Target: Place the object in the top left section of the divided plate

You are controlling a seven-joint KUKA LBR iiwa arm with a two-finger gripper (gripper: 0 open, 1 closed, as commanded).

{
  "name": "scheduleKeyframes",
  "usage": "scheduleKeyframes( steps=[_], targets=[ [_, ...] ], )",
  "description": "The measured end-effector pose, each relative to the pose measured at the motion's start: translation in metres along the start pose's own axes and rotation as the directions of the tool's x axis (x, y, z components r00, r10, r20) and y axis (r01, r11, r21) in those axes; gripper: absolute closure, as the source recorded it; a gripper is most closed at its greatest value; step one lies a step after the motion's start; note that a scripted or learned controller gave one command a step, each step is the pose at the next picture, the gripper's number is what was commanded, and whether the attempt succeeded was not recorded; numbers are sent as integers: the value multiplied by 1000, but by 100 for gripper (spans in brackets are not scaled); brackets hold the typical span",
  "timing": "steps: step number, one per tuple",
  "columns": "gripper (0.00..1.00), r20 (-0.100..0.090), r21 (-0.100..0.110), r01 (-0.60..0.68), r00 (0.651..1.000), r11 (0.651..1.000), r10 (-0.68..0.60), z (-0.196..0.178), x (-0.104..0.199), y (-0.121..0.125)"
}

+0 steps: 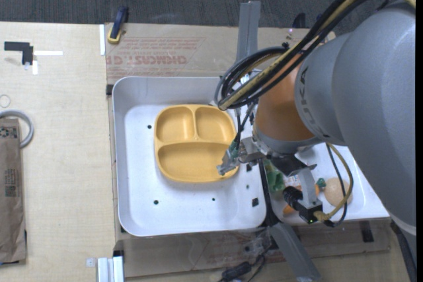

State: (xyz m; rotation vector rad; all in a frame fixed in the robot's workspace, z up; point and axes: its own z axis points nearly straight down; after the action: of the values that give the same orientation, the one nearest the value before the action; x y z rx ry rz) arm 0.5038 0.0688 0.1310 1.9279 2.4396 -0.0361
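The gripper [230, 160], jaw opening indeterminable, sits at the right rim of the smooth yellow three-section divided plate [192, 142] inside the glossy white left bin [132, 208].

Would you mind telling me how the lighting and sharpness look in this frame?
Camera view: even, soft light, faint shadow under the divided plate; the left bin is bright white without harsh glare; the nearby arm looks slightly soft; the gripper area is small and blurred.
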Motion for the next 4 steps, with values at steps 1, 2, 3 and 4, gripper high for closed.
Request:
scheduleKeyframes(
  steps=[1,2,3,4],
  targets=[
    [100,27,-1,-31,999,1000,31,-7,-22,-1],
    [100,26,-3,-87,996,996,87,-6,-19,-1],
    [100,23,-5,-120,992,993,121,-4,-19,3],
    [100,21,-7,-186,982,983,186,-1,-18,5]
  ],
)
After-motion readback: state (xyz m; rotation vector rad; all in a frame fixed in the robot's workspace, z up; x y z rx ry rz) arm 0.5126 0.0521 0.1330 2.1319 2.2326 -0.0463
